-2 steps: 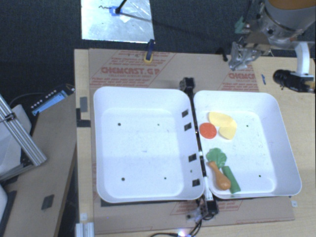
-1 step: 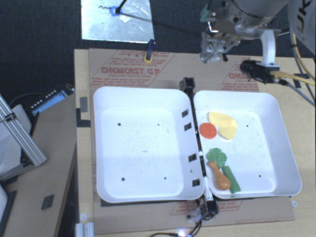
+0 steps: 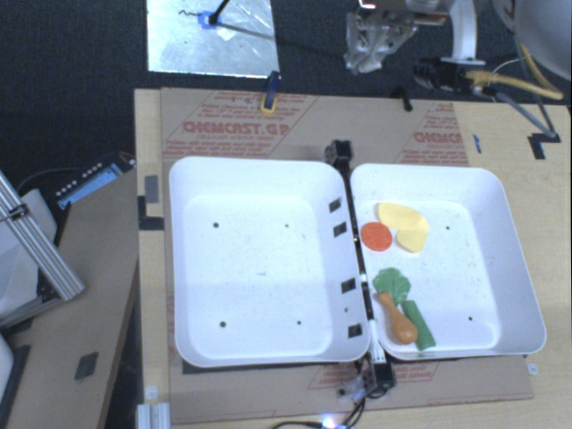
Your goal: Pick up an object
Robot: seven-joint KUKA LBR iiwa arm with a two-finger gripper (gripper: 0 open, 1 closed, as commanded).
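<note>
Nothing picked yet, as I judge it — every item lies in the right bin (image 3: 514,266), near its left wall: a red disc (image 3: 376,236), two yellow pieces (image 3: 404,222), a green leafy bit (image 3: 391,282) and an orange stick (image 3: 397,319). My pincer (image 3: 375,47) hangs high beyond the bins' far edge, nothing in it — whether it is apart or together, I cannot tell.
</note>
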